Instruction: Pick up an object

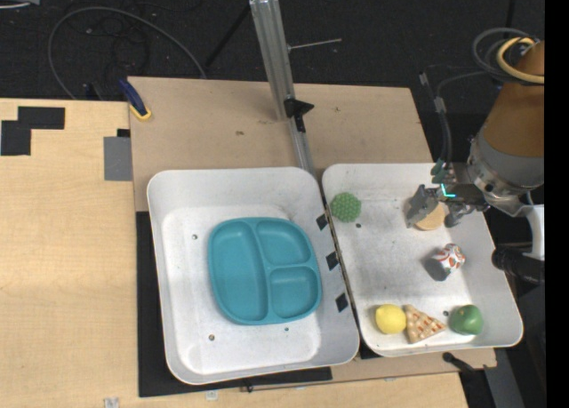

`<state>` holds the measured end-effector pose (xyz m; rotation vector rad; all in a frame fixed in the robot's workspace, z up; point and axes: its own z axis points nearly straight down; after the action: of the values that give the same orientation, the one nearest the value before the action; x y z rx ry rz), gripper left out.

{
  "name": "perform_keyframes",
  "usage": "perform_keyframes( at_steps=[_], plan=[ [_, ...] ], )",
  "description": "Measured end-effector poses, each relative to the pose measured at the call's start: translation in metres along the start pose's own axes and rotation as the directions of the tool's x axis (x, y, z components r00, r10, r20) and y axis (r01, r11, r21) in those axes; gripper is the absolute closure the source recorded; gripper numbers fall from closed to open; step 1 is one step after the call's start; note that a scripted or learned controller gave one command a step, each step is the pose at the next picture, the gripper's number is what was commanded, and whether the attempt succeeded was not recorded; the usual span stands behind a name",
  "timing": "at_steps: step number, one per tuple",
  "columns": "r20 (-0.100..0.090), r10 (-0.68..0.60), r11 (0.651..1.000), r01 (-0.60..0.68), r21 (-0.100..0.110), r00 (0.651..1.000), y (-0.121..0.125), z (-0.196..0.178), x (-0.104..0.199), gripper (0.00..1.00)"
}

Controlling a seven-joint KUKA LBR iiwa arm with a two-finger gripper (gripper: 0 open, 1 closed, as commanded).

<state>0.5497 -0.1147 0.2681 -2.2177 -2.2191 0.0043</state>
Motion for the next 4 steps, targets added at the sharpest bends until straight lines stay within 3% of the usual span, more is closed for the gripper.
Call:
perform_keyframes(
  at_steps=[1, 4],
  plan=[
    [0.0, 0.0, 1.0, 0.0, -0.002, 1.0, 0.0, -0.001, 0.0, 0.0],
    [0.0, 0.001, 1.0, -0.001, 0.002, 1.0, 0.004, 0.161, -0.014, 0.0]
  ],
)
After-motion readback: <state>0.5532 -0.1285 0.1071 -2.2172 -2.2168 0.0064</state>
